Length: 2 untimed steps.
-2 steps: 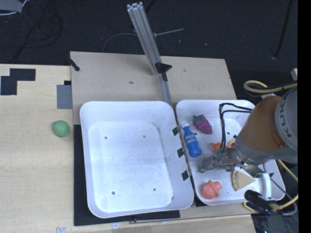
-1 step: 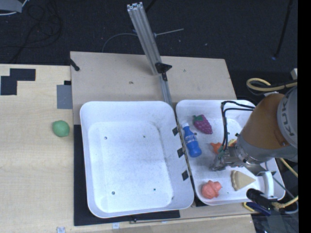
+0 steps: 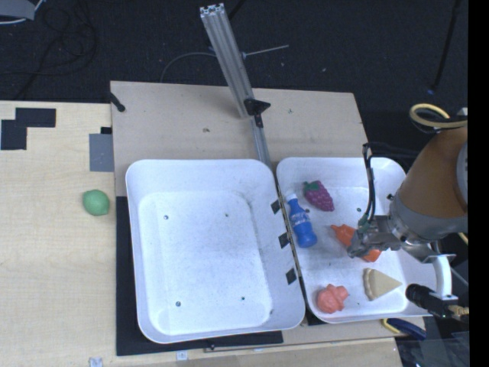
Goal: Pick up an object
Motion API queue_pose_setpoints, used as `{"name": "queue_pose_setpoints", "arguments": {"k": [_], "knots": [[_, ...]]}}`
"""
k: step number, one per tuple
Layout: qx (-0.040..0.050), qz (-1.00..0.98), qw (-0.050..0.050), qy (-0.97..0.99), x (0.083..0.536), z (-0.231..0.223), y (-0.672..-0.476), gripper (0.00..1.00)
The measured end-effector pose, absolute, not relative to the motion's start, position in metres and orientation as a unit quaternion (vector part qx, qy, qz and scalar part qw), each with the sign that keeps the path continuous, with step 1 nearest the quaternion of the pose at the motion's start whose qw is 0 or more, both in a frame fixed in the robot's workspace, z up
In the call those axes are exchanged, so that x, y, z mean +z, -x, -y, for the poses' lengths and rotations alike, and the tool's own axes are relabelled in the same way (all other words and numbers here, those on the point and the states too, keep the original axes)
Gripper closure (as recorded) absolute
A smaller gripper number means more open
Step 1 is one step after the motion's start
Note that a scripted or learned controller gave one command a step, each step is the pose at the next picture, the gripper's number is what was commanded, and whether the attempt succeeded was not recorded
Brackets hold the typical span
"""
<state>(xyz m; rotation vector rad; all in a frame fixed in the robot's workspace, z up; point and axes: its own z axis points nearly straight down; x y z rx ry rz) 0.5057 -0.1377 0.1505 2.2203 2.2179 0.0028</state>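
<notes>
Nearest us, gripper (image 3: 365, 245) sits over orange toy (image 3: 345, 235) in right bin (image 3: 336, 167); we cannot tell its state. Toy looks light, smooth, maybe slippery; we'd pinch across its middle

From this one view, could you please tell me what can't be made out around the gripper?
- Gripper: its fingers are too dark and small to tell open from shut.
- Orange toy: partly covered by the gripper, so contact or grasp is unclear, and so is its shape.
- Blue bottle: label too small to read.
</notes>
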Motion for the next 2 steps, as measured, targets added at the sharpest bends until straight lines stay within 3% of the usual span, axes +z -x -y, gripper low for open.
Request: {"name": "queue_pose_setpoints", "arguments": {"k": [1,2], "knots": [[0.0014,-0.707,0.002,-0.707,0.208,0.135,-0.515,1.0],[0.0001,-0.707,0.0,-0.707,0.22,0.136,-0.515,1.0]]}}
